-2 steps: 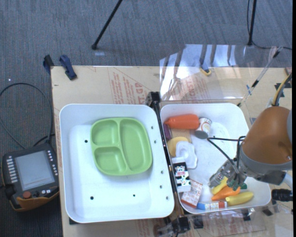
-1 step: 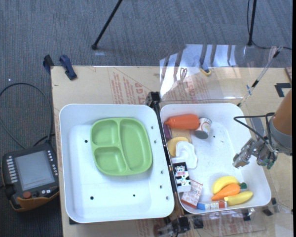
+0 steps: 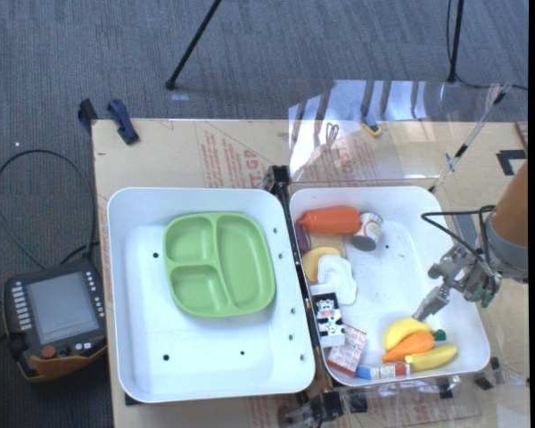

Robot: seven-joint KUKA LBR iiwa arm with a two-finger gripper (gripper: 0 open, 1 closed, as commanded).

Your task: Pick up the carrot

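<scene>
- Grey carpet surrounds your cardboard-topped bench (image 3: 205,150), where two white bins sit side by side.
- Your left bin (image 3: 143,328) carries a green divided plate (image 3: 220,263), lying flat toward its upper half.
- Your right bin (image 3: 401,239) is crowded: a large orange carrot (image 3: 332,219) lies along the upper left edge, just beside a small tin can (image 3: 368,231) tipped on its side.
- Lower right, you see a second, smaller carrot (image 3: 409,345) wedged between two yellow bananas (image 3: 419,344), touching both.
- Along the bin's left wall you have a yellow-and-white toy (image 3: 325,266), a small black-and-white carton (image 3: 327,316) and a red-and-white packet (image 3: 347,355).
- Your gripper (image 3: 428,308) reaches in from the right, its dark fingers (image 3: 435,300) angled down-left, near the banana pile but apart from it.
- You cannot tell from this angle how far the fingers are spread; nothing shows between them.
- On the floor to your left, a control pendant (image 3: 55,315) rests with its cable looped behind.
</scene>
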